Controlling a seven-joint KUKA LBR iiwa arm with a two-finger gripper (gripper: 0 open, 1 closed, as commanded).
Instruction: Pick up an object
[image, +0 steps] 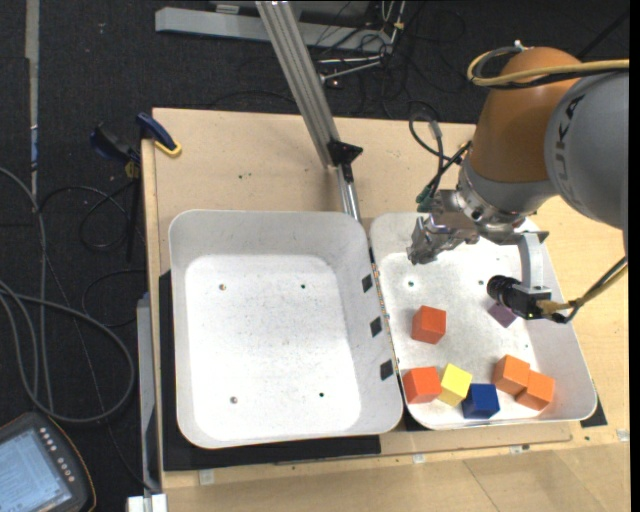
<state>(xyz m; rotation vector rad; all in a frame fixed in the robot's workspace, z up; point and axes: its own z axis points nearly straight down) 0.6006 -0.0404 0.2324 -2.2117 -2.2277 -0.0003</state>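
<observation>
Near edge of right bin: a row of small blocks. Orange block at the near left corner, yellow block touching or just beside it, blue block next along. Two more orange blocks huddled toward the near right wall. All sharp-edged cubes with matte, plain faces; likely light and rigid.

Mid-bin: a lone orange cube, well apart from the rest, sitting flat, slightly rotated. Purple block to its right, partly hidden behind a black fitting on the arm.

Far part of the bin: tool hangs above the floor near the far left corner, over bare white plastic. No block between its fingers; whether they are spread or shut, cannot tell, since the dark hardware blurs together.

Judgement: lone orange cube is the best target, with free space on every side. Come down square to two opposite faces, centred, and close before lifting. The near-edge cluster risks pinching two blocks.

Left bin sits alongside on the table.
</observation>
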